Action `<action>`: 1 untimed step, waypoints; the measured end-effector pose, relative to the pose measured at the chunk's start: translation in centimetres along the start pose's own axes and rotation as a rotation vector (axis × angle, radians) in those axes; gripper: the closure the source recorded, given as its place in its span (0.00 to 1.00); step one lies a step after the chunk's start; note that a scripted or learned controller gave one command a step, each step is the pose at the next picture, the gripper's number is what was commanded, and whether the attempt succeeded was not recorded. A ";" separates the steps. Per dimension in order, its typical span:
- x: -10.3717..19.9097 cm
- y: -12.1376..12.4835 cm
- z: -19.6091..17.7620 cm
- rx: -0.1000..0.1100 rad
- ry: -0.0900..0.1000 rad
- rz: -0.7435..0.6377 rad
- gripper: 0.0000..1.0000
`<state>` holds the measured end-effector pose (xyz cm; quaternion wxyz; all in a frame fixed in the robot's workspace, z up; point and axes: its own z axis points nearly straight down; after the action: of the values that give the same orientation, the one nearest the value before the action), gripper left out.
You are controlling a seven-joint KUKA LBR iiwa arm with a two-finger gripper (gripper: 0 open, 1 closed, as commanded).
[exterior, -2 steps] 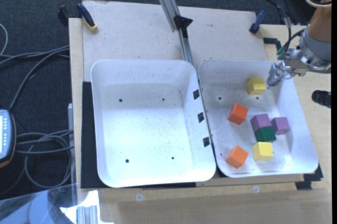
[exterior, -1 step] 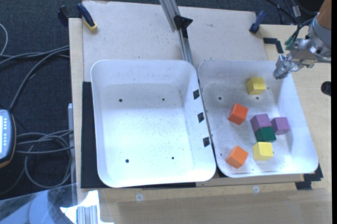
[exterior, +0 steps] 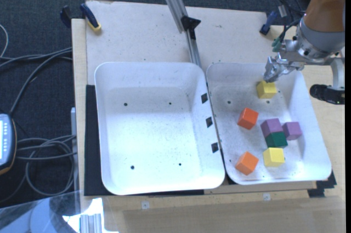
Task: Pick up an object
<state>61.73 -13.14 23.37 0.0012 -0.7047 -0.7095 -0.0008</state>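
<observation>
Right bin [exterior: 307, 117]: gripper [exterior: 272, 74] low (arm slanted).

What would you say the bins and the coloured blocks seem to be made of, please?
The bins look like thin moulded plastic, white and smooth, with rounded rims and soft glare. The blocks, such as the yellow one, look like painted wood or solid plastic, matte with crisp edges; the view leaves it open.

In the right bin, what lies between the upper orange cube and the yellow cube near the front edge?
In the camera view, a purple cube and the green cube lie between the upper orange cube and the front yellow cube.
</observation>
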 end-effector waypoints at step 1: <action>6.1 0.6 -1.0 -0.004 0.000 -0.001 1.00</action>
<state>62.32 -7.01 24.38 -0.0001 -0.7043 -0.7099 -0.0020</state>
